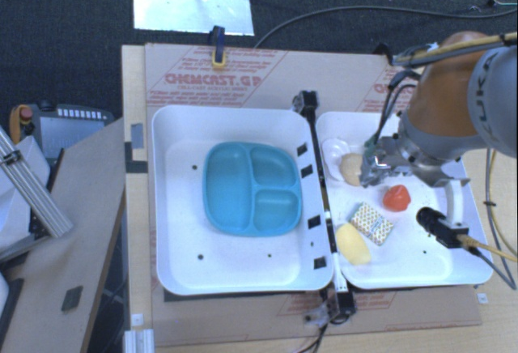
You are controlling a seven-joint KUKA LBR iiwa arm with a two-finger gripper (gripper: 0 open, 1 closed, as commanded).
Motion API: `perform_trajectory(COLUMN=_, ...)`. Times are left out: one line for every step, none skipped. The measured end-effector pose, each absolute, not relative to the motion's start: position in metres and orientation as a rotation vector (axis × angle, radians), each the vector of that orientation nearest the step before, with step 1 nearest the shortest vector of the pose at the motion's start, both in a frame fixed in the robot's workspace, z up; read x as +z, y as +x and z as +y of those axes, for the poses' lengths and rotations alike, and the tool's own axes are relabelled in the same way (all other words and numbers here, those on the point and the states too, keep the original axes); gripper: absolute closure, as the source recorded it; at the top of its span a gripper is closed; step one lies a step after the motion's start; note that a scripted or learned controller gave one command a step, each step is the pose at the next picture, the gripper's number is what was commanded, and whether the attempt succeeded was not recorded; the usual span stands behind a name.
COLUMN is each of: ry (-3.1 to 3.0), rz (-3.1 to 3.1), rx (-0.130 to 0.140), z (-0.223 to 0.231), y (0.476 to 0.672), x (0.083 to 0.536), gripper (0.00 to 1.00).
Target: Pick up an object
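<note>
The right bin [405, 270] holds a red tomato-like object [396, 197], a patterned yellow-and-white packet [371, 222], a yellow lemon-like object [353, 244], a beige round object [350, 168] and a white cup-like object [334, 152]. My gripper [374, 171] hangs low over the right bin, just right of the beige object and up-left of the red one. Nothing shows between its fingers.
The left bin [178, 262] holds a blue divided plate [251, 188]. A black divider [317, 181] runs between the bins. The arm's grey and orange body covers the right bin's upper right part. Cardboard lies under both bins.
</note>
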State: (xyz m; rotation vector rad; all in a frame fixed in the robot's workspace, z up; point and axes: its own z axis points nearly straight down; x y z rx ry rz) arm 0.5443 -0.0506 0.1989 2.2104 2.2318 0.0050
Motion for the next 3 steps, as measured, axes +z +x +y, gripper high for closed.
perform_trajectory(ry=2.210, rz=2.232, rx=0.004, z=0.000, y=0.554, x=0.208, gripper=1.00)
perform_trajectory(ry=2.210, rz=2.233, rx=0.005, z=0.050, y=0.577, x=0.203, gripper=1.00)
perform_trajectory(ry=2.209, rz=2.232, rx=0.009, z=0.108, y=0.603, x=0.216, gripper=1.00)
